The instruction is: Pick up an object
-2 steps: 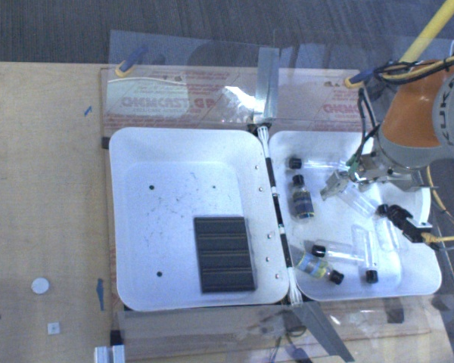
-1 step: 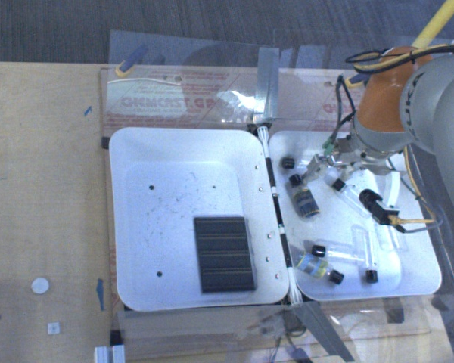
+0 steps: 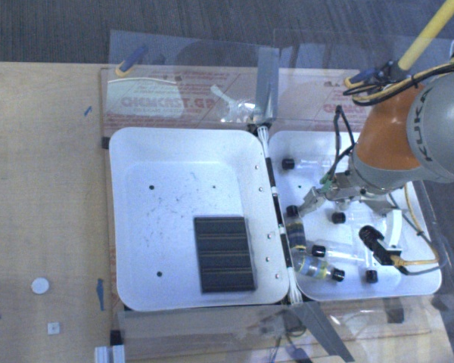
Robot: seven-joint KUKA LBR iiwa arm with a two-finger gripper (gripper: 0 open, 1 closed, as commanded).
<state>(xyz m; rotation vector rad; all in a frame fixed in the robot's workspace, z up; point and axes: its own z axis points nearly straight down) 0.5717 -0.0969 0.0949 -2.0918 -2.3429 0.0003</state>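
Hovering arm (image 3: 408, 138) over right bin (image 3: 431, 282) | jaws: cannot tell | dark ridged block (image 3: 224, 253) near left bin (image 3: 136, 146) front edge

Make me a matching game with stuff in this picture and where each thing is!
Things:
1. black block
2. white disc
3. clear bottle
4. orange band

Places:
A. on the wooden bench, outside the bins
B. in the right bin, near its front edge
C. on the arm
D. in the left bin

Pairs: 1-D, 2-A, 3-B, 4-C
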